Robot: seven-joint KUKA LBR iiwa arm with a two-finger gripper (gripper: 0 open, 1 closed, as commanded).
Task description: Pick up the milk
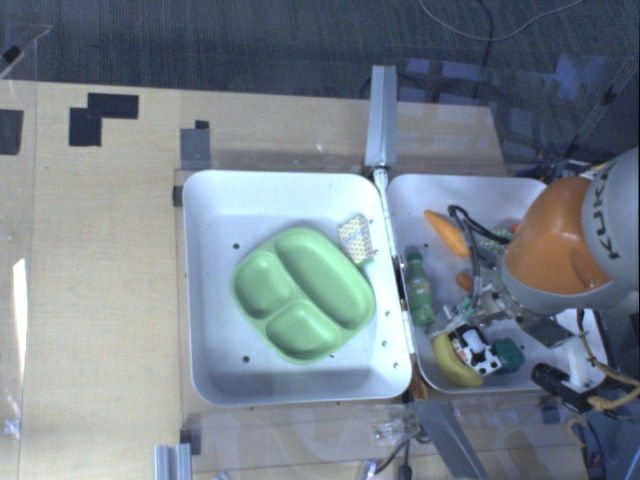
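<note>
Milk: a small carton with black-and-white cow patches [473,351] lay in the near part of the right-hand shallow white bin [432,193], just beside a yellow banana [450,360] and touching a small teal block [508,355].
Arm: the grey arm with the orange band [548,238] reached in from the right and stood over the right bin.
Gripper: the two-finger gripper [478,313] hung just above the carton; whether it was wide or narrow could not be told.
Neighbours: a green glass bottle [418,290] lay along the bin's left wall and an orange carrot [445,230] lay farther back.
Left bin: the left-hand white bin [205,268] held a green three-compartment plate [303,293] and a small patterned packet [355,238].
Step in hand: judged to be the descent onto the carton; nothing was seen between the fingers.
Next move: probably a straight drop with the fingers straddling the carton, clear of the banana and block, then closing and lifting.
</note>
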